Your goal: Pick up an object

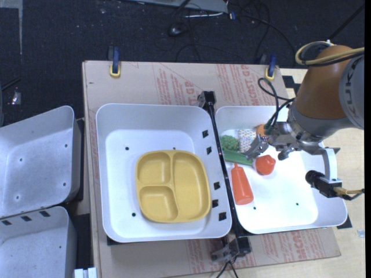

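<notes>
Item — my gripper [259,148], right bin [301,210], poised over the toy pile: green piece [234,154], red tomato [265,165], orange carrot [241,184]. Fingers' spread: cannot tell. Step — approach; next, descend and close on one.

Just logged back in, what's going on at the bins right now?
The arm is reaching into the right bin from the right, with its gripper low over a cluster of toy food: a green piece, a small red-orange round one and a long orange one. Nothing visibly sits between its fingers. The left bin holds a yellow divided plate, untouched.
</notes>
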`<state>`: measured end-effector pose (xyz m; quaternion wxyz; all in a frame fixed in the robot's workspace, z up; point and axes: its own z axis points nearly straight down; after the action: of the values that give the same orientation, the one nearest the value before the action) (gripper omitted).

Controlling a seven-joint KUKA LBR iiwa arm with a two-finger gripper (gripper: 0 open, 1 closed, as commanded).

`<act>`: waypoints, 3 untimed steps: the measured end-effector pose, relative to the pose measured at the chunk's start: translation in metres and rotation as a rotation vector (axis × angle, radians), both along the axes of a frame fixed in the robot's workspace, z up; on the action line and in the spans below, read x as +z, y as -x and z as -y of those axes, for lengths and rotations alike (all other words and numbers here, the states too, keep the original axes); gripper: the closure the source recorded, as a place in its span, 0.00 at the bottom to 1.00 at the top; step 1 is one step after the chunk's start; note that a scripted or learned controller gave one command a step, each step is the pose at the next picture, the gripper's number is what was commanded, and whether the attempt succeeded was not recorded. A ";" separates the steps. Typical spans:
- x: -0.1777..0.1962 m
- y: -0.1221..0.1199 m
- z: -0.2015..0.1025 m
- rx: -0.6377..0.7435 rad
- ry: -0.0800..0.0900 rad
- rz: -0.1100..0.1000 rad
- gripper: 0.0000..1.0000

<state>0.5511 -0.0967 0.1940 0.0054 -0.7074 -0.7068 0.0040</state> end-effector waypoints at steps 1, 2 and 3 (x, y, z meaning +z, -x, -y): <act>0.006 -0.003 0.000 0.002 0.001 0.012 0.00; -0.057 0.002 0.004 -0.001 0.001 0.007 0.00; -0.096 -0.005 0.001 0.001 -0.002 0.029 0.00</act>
<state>0.5556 -0.0978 0.0980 -0.0041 -0.7070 -0.7071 -0.0069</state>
